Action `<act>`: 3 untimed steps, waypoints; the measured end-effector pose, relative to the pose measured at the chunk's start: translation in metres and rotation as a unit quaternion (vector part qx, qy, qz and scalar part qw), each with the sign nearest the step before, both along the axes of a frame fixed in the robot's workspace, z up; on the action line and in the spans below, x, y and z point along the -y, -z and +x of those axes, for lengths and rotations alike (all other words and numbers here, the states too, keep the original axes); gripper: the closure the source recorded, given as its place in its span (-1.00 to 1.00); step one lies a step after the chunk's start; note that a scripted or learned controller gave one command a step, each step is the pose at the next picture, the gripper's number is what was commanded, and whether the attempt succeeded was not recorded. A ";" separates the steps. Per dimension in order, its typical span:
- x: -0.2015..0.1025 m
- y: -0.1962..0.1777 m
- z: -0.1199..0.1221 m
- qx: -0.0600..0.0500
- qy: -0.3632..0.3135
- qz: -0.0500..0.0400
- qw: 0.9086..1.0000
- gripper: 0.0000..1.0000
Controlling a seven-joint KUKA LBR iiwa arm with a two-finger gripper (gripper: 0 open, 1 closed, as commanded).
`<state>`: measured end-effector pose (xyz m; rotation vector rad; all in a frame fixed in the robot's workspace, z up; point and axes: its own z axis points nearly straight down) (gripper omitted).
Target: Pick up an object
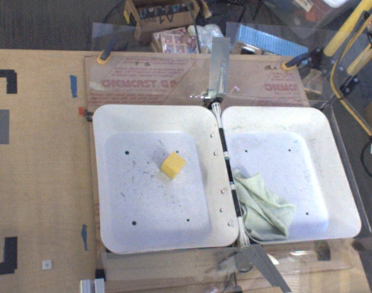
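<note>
A crumpled pale-green cloth [264, 205] lies in the right bin [332, 163], against the divider. A yellow block [172, 165] sits corner-on in the left bin [113, 133]. The tool's state cannot be told.

Block [172, 165] in the left bin [107, 139], cloth [263, 207] in the right bin's [320, 133] near-left corner, bins side by side

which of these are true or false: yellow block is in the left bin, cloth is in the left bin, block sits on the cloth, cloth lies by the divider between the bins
1. The yellow block is in the left bin. True.
2. The cloth is in the left bin. False: it lies in the right bin.
3. The block sits on the cloth. False: they are apart, in separate bins.
4. The cloth lies by the divider between the bins. True: it is crumpled against the right bin's inner edge, near the front.
</note>
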<state>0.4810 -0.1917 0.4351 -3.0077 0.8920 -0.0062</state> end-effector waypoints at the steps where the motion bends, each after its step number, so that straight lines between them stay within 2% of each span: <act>1: 0.029 0.000 0.037 0.000 -0.180 0.000 0.984 1.00; 2: 0.024 0.000 0.052 0.000 -0.123 0.000 0.992 1.00; 3: 0.025 0.052 0.108 0.001 -0.188 0.000 0.982 1.00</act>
